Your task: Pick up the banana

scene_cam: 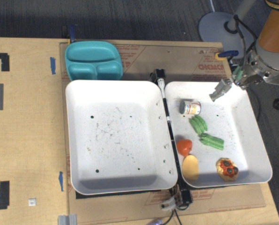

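From the camera above the desk (27, 125) I see two white bins side by side. The left bin (116, 135) carries only scuff marks. The right bin (252, 121) holds the objects. I read the banana (191, 167) as the yellow piece near that bin's front-left corner, just right of the divider; it looks short and rounded from here, its long axis running roughly front to back, with the narrower end toward the back, close to or touching a red-orange item (184, 146). Behind those lie two green vegetable-like pieces (206, 134), and further back a small can (191, 108) on its side. A round orange and dark toy (227, 168) sits near the front-right corner. The gripper (220, 91) hangs over the bin's back edge, well apart from the banana; I cannot tell how it is set. A teal tray (93, 60) sits behind the left bin.
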Robot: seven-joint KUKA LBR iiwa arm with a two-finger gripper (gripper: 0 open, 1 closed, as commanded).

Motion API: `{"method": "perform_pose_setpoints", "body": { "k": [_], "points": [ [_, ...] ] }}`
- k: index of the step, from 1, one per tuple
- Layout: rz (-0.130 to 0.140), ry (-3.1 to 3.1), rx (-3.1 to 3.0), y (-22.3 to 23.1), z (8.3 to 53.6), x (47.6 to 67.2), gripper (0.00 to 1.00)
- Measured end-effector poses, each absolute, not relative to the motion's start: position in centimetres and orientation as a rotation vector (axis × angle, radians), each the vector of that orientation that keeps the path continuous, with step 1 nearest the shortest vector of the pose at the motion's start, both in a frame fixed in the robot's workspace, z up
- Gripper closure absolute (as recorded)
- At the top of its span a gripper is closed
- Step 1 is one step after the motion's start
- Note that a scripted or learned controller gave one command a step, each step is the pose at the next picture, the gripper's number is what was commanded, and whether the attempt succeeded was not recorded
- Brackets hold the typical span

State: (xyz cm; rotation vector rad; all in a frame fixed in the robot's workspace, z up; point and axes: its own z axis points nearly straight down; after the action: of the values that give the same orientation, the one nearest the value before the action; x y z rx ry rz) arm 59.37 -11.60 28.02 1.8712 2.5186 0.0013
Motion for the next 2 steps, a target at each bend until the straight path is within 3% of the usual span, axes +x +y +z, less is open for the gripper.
{"method": "perform_pose_setpoints", "body": {
  "k": [1, 2],
  "points": [
    [0.0, 2.648, 1.691, -11.4, 11.3, 54.6, 0.0],
    [0.003, 2.644, 1.69, -11.4, 12.3, 54.7, 1.0]
  ]
}}
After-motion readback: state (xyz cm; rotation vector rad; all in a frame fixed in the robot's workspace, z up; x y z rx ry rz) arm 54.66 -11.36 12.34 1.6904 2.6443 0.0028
